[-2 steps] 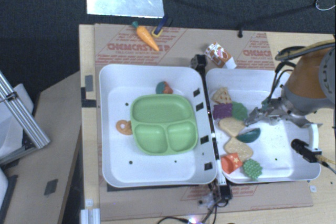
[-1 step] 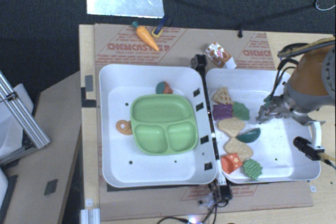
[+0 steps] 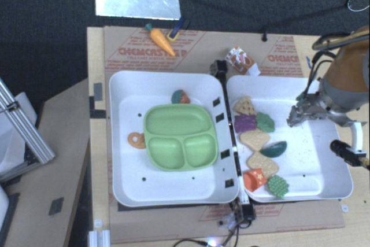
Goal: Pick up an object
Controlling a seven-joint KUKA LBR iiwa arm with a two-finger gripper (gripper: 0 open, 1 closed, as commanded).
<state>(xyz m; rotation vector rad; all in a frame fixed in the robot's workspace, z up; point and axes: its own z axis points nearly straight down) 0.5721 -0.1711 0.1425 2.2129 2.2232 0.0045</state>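
Task obj not fixed; candidates are the toy foods in the right bin [image 3: 332, 182], all lying to the pincer's left in the view. Pincer [image 3: 296, 117] sits over the bin's bare floor, upper right part. Can't tell how far open it is: tips small and dark against the white. Nothing visible betw them.

Nearest to pincer: green leafy piece [image 3: 265, 122], just left. Touching that, purple grape piece [image 3: 245, 122]; above it a tan waffle-like piece [image 3: 244, 106]. Below and left of pincer: tan cookie shape [image 3: 254, 139], dark teal oval [image 3: 273, 149], tan cracker [image 3: 263, 166], red-orange piece [image 3: 253, 180], green dotted piece [image 3: 278, 185]. The row runs down the bin's left wall, pieces touching or nearly so.

Farther left, well apart from pincer: left bin [image 3: 124, 124] w/ green divided tray [image 3: 179, 136], 3 compartments. Small pretzel ring [image 3: 136, 140] beside tray's left edge; small green/orange piece [image 3: 180, 96] at tray's top edge.

Outside bins, on the bench [image 3: 110, 46] up-left of pincer: toy carrot [image 3: 161, 41] and a red/white wrapped item [image 3: 240, 59].

Arm [image 3: 347, 75], orange band, enters above-right of pincer.
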